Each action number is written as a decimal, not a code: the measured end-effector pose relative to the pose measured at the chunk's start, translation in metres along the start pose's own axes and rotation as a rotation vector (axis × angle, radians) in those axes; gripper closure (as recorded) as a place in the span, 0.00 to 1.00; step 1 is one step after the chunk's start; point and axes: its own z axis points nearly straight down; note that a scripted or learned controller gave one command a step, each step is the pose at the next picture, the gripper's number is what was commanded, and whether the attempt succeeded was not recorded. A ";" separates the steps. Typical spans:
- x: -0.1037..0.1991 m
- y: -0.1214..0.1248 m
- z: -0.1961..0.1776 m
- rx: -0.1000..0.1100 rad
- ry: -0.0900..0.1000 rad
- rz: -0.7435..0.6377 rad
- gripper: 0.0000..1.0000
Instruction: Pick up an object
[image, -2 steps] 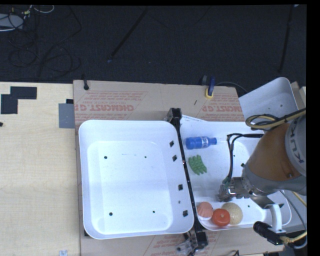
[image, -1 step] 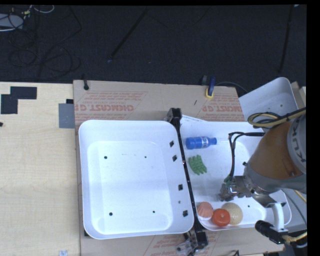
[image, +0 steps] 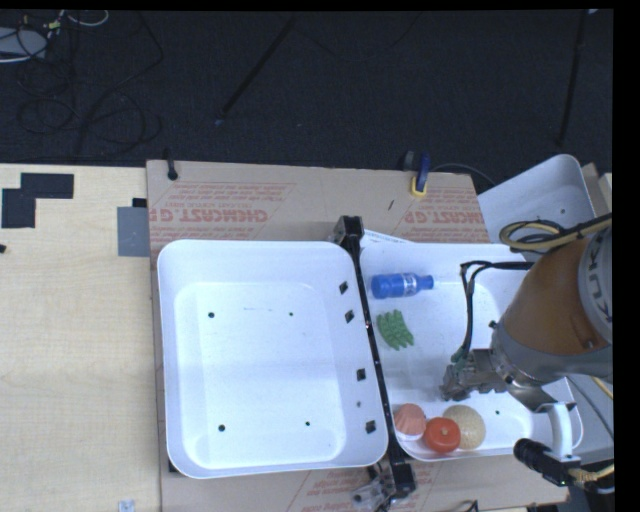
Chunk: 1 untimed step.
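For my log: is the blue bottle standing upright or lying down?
Lying down. The blue bottle rests on its side in the right bin, its cap pointing right.

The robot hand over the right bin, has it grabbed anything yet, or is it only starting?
Nothing looks picked up yet. The blue bottle, green item, red ball and tan ball all lie in the right bin. The hand hangs low just above the balls. The grasp and lift are left.
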 end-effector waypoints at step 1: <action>0.000 0.000 -0.009 0.002 0.001 0.002 1.00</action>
